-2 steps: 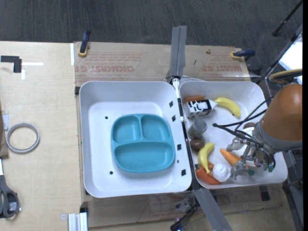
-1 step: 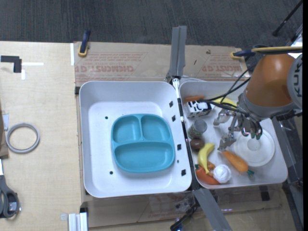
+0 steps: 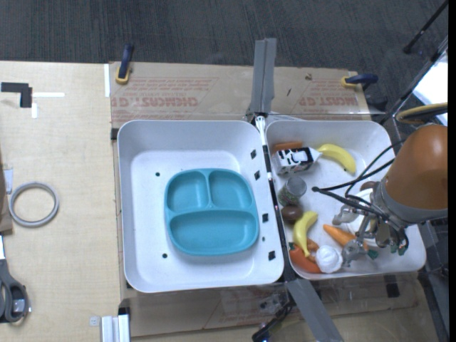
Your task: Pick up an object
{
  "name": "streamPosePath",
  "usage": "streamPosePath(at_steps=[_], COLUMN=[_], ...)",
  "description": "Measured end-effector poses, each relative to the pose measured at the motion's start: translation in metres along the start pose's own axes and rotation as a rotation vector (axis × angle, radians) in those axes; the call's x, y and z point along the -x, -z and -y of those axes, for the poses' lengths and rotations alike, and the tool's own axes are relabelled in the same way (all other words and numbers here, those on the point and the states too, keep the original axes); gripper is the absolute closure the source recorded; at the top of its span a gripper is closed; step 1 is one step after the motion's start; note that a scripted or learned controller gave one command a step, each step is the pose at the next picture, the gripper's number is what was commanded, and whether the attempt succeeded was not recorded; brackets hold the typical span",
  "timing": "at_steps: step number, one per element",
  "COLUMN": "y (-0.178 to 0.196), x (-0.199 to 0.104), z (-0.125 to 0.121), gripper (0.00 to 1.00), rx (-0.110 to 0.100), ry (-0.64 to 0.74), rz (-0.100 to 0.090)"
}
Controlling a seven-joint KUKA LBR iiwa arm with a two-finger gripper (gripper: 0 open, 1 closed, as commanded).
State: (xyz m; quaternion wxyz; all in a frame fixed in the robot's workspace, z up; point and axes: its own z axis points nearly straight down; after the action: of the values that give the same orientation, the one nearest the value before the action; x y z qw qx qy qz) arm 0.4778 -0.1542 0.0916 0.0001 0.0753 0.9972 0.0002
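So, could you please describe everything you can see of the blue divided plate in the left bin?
The blue divided plate looks like smooth turquoise plastic, a rounded rectangle with raised ridges splitting it into three compartments: two smaller ones at the far side, one long one at the near side. It lies flat, right way up, near the middle of the left white bin, touching only the bin floor.

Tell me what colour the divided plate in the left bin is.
Light blue, a turquoise shade; the plate shows clearly in the camera view.
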Motion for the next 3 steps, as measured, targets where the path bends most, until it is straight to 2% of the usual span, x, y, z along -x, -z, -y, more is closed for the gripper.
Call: streamPosePath(at_steps=[1,2,3], y=[0.000,0.001,0.011], x=[0.059,0.052,0.054], z=[-0.062,0.046,0.044], gripper=[0.00,0.00,1.00], rx=[0.000,0.000,0.001], ry=[-0.031,-0.128,-0.126], rz=[0.002,0.003,0.008])
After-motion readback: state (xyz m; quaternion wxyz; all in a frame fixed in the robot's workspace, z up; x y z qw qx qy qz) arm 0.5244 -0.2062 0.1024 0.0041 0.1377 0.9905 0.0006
